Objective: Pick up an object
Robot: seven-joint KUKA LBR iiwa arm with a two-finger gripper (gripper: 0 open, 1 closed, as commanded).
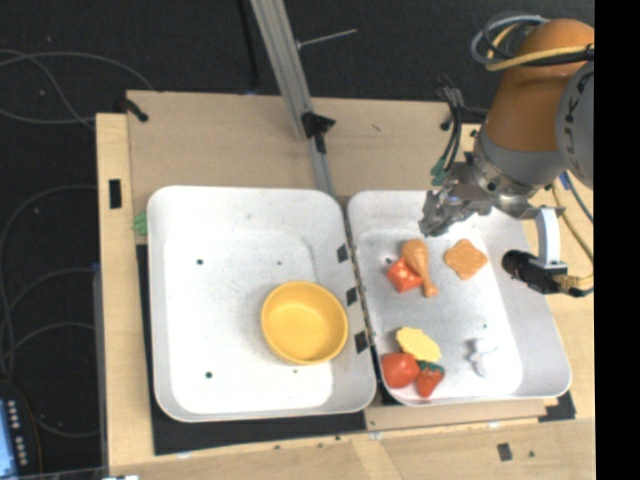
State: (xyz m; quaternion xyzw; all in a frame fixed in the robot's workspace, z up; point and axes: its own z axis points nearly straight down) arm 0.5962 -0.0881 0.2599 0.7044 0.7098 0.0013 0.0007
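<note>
Overhead, the gripper [438, 218] hovers over the right bin [530, 358]; whether its fingers are spread or closed cannot be told. Just below them lie a drumstick [417, 261] and a red block [402, 277], with a tan piece [465, 259] beside.

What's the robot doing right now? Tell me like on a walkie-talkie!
Gripper above right bin, near back edge. Nothing seen in its grasp. Nearest: orange drumstick toy and tan piece. Yellow bowl in left bin.
</note>
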